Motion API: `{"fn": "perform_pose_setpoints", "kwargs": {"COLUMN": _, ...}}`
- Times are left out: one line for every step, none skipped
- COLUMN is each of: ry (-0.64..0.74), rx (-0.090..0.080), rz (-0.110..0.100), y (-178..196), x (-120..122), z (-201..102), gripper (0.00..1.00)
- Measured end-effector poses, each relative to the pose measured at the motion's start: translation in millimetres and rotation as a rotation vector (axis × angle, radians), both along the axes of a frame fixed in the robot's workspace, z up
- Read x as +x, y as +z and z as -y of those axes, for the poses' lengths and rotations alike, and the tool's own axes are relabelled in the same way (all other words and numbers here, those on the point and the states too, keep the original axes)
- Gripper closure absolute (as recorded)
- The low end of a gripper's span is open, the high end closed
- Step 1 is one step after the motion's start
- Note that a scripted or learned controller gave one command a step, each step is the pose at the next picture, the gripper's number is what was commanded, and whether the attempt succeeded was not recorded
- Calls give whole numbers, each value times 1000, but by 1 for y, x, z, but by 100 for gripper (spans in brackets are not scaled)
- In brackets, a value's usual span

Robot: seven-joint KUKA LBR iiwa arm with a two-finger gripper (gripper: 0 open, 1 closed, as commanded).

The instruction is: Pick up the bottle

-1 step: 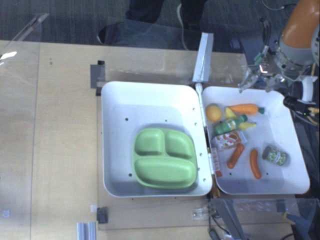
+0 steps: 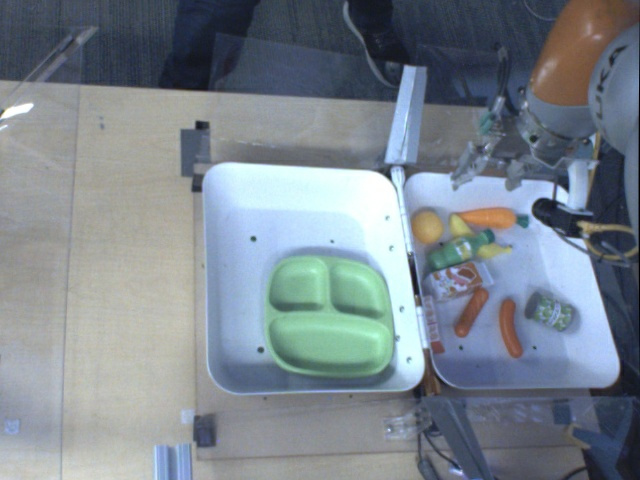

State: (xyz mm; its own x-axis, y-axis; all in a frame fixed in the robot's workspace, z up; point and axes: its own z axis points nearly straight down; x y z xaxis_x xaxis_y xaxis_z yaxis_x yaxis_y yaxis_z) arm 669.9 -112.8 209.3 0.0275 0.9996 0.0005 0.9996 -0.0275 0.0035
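Gripper (image 2: 492, 165) hangs over the far edge of the right bin (image 2: 590, 363), near its back-left corner, above the carrot. Its metal fingers (image 2: 468, 167) point down-left w/ a clear gap between them, so spread, and nothing sits in that gap. Arm's orange band (image 2: 580, 38) is at top right of the view.

Bottle (image 2: 460, 249), green w/ a yellowish cap end, lies on its side in the left half of the right bin, tilted slightly, cap end toward the right. It's apart from the gripper, w/ the carrot (image 2: 488, 218) lying between them. Yellow lemon-like fruit (image 2: 427, 227) is just beside the bottle's upper-left end. A small red-and-white packet (image 2: 455, 281) lies right below the bottle, touching or nearly so; can't tell which. Two sausages: one (image 2: 470, 311) slanted below the packet, other (image 2: 510, 327) further right, more upright. A round green-labelled can (image 2: 550, 311) is near the right wall, well apart from the bottle.

Left bin (image 2: 240, 208) holds a green 3-compartment tray (image 2: 328, 315), toward its front right. Both bins rest on the wooden tabletop (image 2: 100, 268).
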Motion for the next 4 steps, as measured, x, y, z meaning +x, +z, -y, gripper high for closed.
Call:
{"fn": "perform_pose_setpoints", "kwargs": {"ry": 121, "rx": 0, "rz": -1, "y": -84, "x": -48, "z": -30, "gripper": 0}}
{"fn": "perform_pose_setpoints", "kwargs": {"ry": 436, "rx": -4, "rz": 8, "y": -120, "x": -53, "z": -8, "gripper": 0}}
{"fn": "perform_pose_setpoints", "kwargs": {"ry": 439, "rx": -3, "rz": 17, "y": -107, "x": -50, "z": -10, "gripper": 100}}
{"fn": "perform_pose_setpoints", "kwargs": {"ry": 399, "rx": -3, "rz": 7, "y": -22, "x": -41, "z": -35, "gripper": 100}}
